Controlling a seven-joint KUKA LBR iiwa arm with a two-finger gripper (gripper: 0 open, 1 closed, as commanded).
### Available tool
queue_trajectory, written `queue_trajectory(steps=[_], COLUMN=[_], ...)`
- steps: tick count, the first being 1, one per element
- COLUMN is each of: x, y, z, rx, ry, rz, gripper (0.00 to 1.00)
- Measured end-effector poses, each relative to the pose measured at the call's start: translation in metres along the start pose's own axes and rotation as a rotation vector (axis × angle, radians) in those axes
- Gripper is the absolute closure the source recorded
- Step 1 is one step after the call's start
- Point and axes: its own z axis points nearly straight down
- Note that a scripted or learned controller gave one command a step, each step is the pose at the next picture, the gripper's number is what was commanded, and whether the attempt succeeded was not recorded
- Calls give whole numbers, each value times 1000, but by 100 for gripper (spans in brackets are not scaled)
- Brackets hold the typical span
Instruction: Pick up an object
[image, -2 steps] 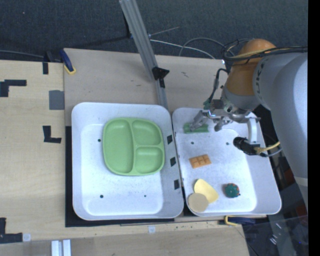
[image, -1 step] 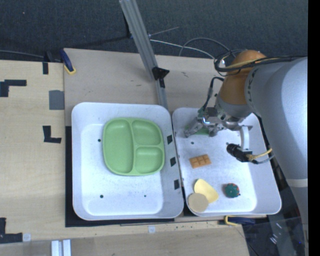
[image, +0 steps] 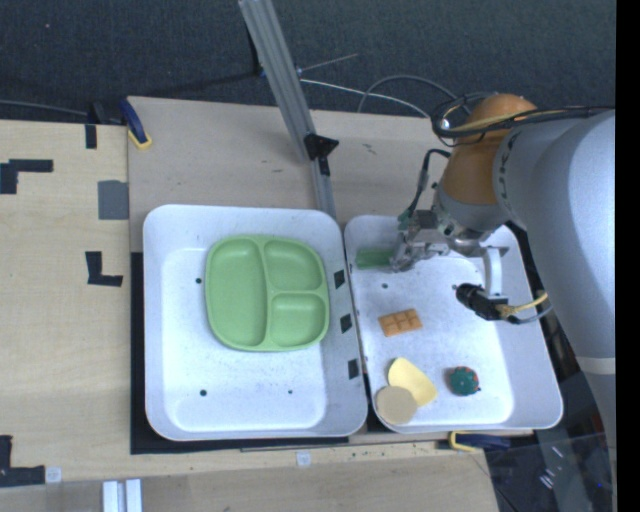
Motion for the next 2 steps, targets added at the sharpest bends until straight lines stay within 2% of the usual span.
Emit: queue_trajectory(steps=[2], x=[3], y=[0], z=[-85], rx=[-6], ry=[0], rz=[2], gripper=[100])
